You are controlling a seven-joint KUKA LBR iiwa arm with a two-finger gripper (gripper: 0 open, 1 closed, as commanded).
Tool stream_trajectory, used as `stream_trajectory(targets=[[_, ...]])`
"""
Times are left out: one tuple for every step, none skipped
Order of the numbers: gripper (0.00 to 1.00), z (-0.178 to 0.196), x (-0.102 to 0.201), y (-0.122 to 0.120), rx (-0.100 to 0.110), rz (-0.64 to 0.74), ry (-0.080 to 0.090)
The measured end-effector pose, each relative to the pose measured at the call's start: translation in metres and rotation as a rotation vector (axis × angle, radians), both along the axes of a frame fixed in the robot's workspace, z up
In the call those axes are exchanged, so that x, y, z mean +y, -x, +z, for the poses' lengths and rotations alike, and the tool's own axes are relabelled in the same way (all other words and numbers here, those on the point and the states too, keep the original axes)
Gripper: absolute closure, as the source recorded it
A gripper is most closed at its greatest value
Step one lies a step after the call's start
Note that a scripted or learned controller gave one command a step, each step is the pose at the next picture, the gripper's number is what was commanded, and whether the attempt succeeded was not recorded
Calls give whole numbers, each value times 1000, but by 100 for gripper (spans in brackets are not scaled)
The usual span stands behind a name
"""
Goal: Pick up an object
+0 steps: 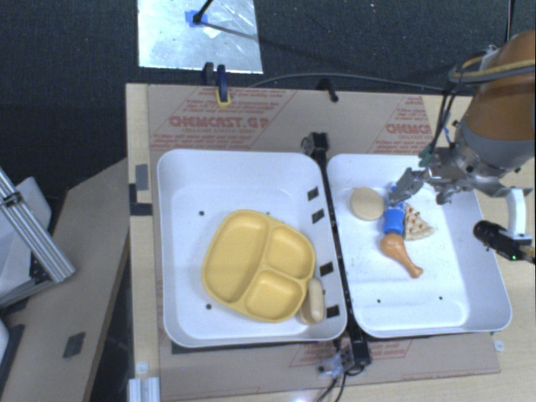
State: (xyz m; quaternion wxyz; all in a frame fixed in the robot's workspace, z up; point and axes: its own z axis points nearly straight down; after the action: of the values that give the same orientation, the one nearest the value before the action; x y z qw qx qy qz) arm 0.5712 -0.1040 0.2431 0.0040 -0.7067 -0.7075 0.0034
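1. Objects for picking lie in two white bins side by side on the counter (209, 115); nearest in the left bin (180, 249) is one pale bread roll (314, 300), touching the edge of the one yellow divided tray (260, 265). A grab at the roll could snag the tray rim or push the roll against the bin wall.
2. Right bin (469, 308): one drumstick (402, 255) lies nearest, just below one blue block (394, 221), with one pizza slice (417, 224) touching the block's right side.
3. These three sit crowded together, so I judge a descent there risks pinching two at once or nudging one aside and closing on nothing.
4. One round beige cookie (366, 203) lies just left of the block, a little apart; being flat and low, it may slip from a grip.
5. Farthest, the gripper (408, 187) hangs above the block's upper end; whether its fingers are wide or narrow I cannot tell, and nothing is visibly between them.
6. Count: six loose things and two bins.
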Motion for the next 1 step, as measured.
stream_trajectory(targets=[[0, 6, 0, -2, -11, 2, 1]])
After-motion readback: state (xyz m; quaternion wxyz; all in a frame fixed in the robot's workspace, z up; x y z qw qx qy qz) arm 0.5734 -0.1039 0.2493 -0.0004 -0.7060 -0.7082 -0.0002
